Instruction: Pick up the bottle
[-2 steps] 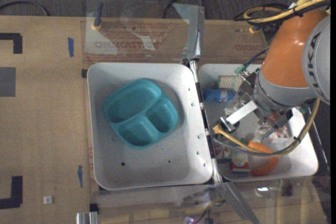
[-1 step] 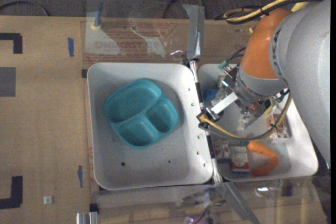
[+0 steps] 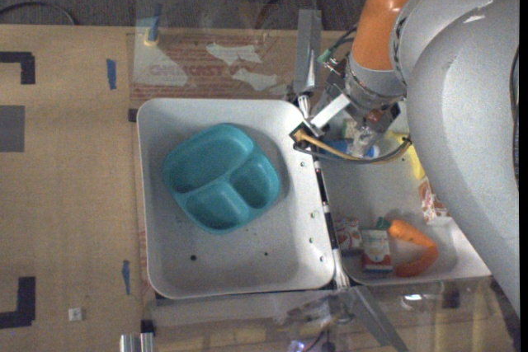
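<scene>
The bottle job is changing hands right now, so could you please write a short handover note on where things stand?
Gripper: down in the far end of the right bin, over something clear with blue on it, likely the bottle. I cannot tell whether the jaws are open or shut, or whether anything sits between them.
Also in the right bin, near end: an orange carrot-shaped item and a small carton.
Left bin: a teal divided plate.
Done: arm is at the bottle.
Left: confirm the grasp, then lift the bottle out.
</scene>
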Motion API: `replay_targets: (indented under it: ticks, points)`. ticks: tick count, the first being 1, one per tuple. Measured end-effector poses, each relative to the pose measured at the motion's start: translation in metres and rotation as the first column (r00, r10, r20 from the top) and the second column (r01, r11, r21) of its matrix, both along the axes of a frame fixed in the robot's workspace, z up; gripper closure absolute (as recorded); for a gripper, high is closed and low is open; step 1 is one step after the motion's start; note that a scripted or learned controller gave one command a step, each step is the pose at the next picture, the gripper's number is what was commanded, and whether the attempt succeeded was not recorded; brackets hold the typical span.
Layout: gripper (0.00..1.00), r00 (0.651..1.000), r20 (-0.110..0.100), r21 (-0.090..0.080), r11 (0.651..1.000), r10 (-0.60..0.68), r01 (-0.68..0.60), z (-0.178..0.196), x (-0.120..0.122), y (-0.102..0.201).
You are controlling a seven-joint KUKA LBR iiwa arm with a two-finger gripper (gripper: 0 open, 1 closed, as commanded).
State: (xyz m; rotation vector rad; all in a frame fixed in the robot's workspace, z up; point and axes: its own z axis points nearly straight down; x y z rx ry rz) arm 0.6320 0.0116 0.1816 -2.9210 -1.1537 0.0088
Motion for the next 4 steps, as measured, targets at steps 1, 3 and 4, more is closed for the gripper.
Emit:
replay_targets:
  ticks: [1, 3, 4]
  points:
    - [0.0, 0.991, 0.0, -0.001, 0.991, -0.132, 0.132, 0.0, -0.003, 0.051]
    - [0.0, 0.948, -0.001, 0.003, 0.948, 0.32, -0.32, 0.064, -0.064, -0.017]
    - [0.0, 0.976, -0.002, 0.003, 0.976, 0.219, -0.219, 0.0, -0.034, -0.06]
